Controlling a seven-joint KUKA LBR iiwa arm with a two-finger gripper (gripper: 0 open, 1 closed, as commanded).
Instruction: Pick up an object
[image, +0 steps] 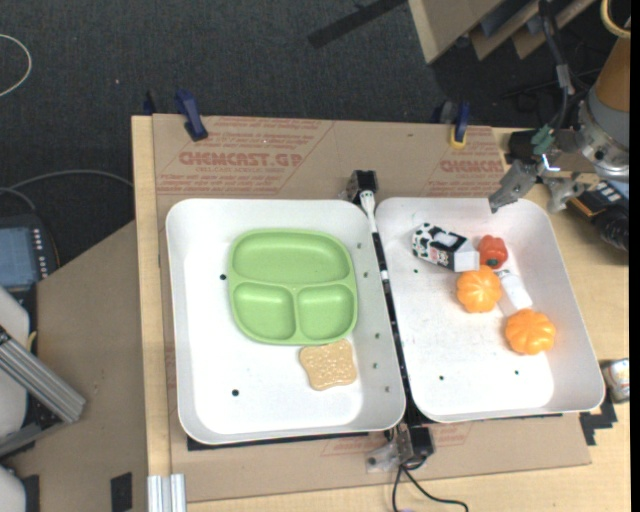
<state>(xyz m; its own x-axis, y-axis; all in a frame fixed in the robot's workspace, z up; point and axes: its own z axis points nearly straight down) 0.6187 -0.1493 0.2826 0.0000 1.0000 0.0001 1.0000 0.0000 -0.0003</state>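
Below claw (506, 192), well apart: orange pumpkin (478, 290), right bin (560, 330).

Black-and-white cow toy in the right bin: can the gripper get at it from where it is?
Probably yes. The black-and-white cow toy lies uncovered near the right white bin's far edge, with the gripper hovering close beside it; a small white block touches one end.

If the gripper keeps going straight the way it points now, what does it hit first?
Probably the bare floor of the right bin near its top edge. The gripper points down-left there, short of the black-and-white toy; depth is unclear.
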